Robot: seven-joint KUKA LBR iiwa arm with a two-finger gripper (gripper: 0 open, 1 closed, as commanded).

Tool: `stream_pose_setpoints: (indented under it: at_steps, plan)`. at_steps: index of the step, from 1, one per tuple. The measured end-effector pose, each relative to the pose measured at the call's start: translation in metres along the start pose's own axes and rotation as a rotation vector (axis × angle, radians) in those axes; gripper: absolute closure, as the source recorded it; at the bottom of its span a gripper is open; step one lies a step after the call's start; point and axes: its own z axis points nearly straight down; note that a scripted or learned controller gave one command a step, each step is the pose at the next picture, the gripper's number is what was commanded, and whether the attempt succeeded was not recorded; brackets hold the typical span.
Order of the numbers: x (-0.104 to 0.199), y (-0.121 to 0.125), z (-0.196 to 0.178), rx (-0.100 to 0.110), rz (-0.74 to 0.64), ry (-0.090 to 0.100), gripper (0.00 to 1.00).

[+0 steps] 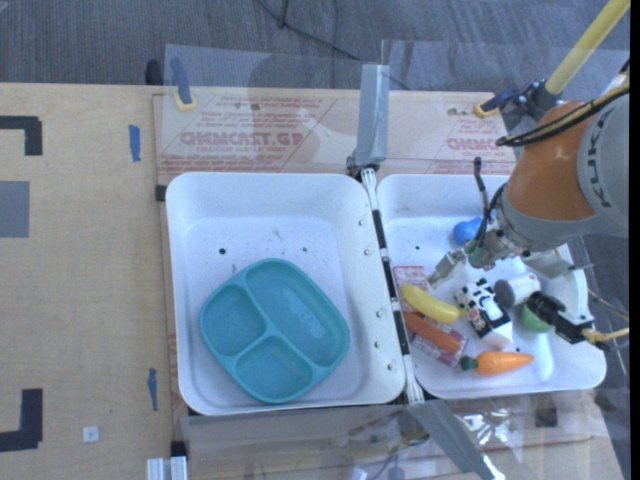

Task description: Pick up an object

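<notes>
Camera view: we see the gripper (470,256) low in the right bin (420,193), above the banana (432,303); finger state — cannot tell.

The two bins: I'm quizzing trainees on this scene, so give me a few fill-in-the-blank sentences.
1. The teal divided plate lies in the ____ bin.
2. The plate has ____ compartments.
3. The banana is ____ in colour.
4. The toy carrot lies in the ____ bin.

Missing words: left; three; yellow; right
</notes>
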Motion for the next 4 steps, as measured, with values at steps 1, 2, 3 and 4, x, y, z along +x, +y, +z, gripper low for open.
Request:
stream_pose_setpoints:
  at_steps: [1,2,3,4]
  plan:
    - [-0.006,-0.064,0.023,0.008,0.014,0.016,0.00]
    - [-0.011,-0.063,0.012,0.000,0.021,0.007,1.00]
    - [-0.046,-0.087,0.022,0.002,0.033,0.014,1.00]
    - [-0.056,0.000,-0.101,0.012,0.060,0.017,1.00]
